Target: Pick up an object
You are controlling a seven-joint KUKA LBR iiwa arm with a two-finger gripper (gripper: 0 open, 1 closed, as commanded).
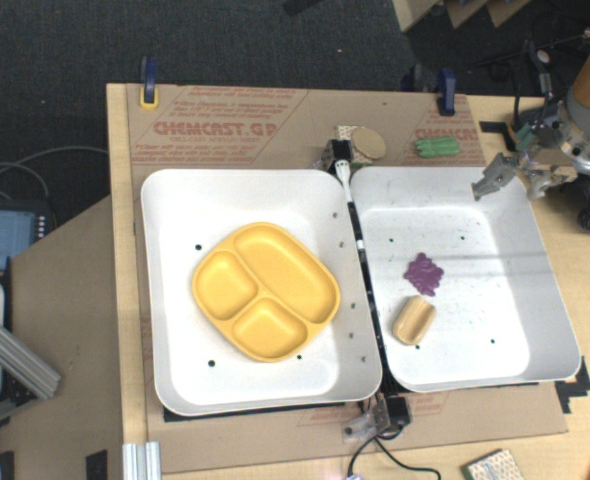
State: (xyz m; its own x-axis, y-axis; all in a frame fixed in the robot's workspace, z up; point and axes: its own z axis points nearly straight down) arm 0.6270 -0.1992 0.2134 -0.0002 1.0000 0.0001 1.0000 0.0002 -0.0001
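A small purple lumpy object lies near the middle of the right bin. Just below it rests a tan, rounded piece. In the left bin a yellow divided plate lies flat. My gripper hangs over the far right corner of the right bin, well away from the purple and tan objects. Its fingers are spread apart, open, with nothing between them.
A green object and a round tan disc lie on the cardboard-covered bench behind the bins. Blue clamps hold the board's far edge. The arm enters from the right.
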